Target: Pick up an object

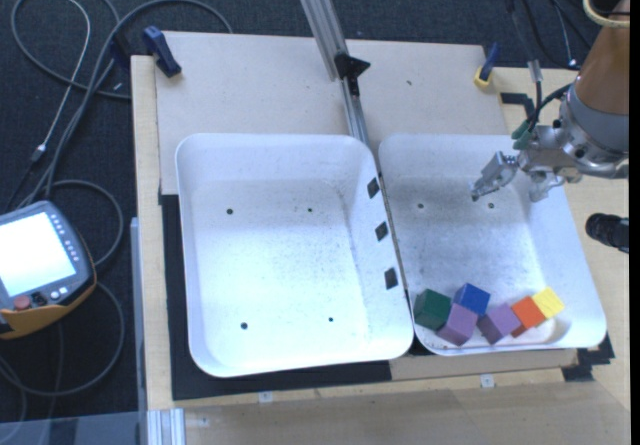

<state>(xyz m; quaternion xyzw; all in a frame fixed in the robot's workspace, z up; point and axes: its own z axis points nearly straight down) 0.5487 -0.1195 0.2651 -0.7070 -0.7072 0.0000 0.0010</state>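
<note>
— Where do we find the pincer [512, 180] right now?

— We see it over the upper part of the right bin [560, 243], reaching in from the right on the grey arm [600, 123] with its orange band. Its two fingers look spread apart, with nothing between them.

— And the things we could pick up?

— We count six small blocks bunched along the near edge of that same bin, well apart from the pincer. From the left: a green block [432, 309], a purple block [460, 323] just beside it, a blue block [472, 297] behind the purple one, a second purple block [493, 324], an orange block [527, 316] and a yellow block [548, 304]. They sit touching or nearly touching one another.

— What else do we notice?

— The left bin [200, 183] lies beside the right one on the tabletop [250, 83], and a handheld controller [40, 263] with a lit screen rests on the floor at far left.
</note>
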